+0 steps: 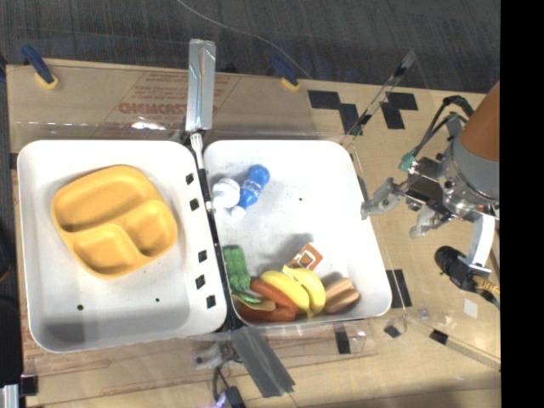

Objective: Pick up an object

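The arm (480, 134) is cut off by the right side of the view; only its orange band and grey wrist are seen. The gripper (401, 209) is positioned over the table (425, 313), just outside the right bin (365, 219) and beside its right wall. Its jaws are spread apart, with nothing between them.

In the right bin, a cluster is piled at the near wall: a banana (302, 287), a green item (235, 270), a red item (272, 296), a brown item (340, 294) and a small orange-and-white carton (308, 256), partly overlapped and hard to identify. A blue-and-white bottle (240, 188) is placed near the divider. A yellow divided tray (115, 218) is held in the left bin (42, 313).
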`<state>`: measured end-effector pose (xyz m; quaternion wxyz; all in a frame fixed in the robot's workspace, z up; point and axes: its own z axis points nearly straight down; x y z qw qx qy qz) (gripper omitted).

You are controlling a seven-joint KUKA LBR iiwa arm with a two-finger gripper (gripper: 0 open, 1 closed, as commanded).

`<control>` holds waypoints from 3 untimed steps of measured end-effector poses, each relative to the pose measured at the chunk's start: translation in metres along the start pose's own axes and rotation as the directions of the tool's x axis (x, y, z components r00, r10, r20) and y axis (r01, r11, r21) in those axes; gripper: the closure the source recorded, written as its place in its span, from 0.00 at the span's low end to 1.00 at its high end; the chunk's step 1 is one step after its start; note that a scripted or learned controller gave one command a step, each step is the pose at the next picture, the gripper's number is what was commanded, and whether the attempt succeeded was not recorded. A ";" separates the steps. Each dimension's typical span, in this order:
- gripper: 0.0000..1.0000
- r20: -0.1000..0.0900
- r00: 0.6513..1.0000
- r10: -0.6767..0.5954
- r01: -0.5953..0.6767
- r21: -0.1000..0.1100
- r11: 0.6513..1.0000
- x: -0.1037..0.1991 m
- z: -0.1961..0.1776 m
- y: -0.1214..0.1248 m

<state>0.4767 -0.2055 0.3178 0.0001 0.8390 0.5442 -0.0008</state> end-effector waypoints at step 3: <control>0.00 -0.008 0.986 0.164 -0.164 -0.005 0.986 0.044 0.222 -0.015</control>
